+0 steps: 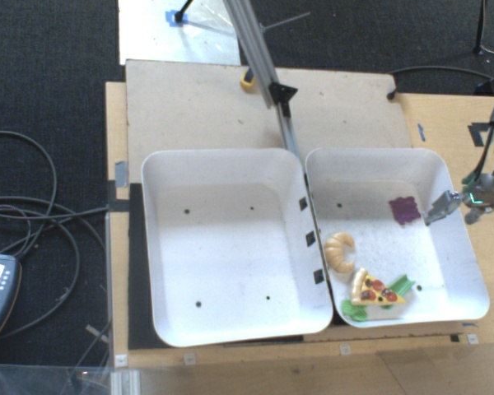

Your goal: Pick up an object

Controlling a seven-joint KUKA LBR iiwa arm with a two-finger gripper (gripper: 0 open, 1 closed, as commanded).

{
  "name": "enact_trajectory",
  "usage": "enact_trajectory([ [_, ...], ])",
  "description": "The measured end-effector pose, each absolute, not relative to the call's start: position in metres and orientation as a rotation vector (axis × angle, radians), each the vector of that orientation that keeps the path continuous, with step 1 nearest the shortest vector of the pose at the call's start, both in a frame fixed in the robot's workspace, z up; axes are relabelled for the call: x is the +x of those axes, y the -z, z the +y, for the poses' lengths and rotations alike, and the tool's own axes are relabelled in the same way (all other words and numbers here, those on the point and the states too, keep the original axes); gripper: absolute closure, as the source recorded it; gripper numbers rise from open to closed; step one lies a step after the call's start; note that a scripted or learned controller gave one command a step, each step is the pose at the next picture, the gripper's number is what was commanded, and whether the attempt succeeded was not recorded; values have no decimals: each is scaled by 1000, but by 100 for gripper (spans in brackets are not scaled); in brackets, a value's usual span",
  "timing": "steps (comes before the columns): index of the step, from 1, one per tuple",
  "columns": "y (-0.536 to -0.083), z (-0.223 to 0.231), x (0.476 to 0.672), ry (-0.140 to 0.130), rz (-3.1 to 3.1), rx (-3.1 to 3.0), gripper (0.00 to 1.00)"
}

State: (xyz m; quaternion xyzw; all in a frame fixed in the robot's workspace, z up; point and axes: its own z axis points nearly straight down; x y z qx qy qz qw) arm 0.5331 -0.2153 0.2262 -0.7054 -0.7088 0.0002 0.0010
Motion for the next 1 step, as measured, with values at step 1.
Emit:
enact_trajectory([
  [1,-228,-215,534,2,-2228,-2217,0],
])
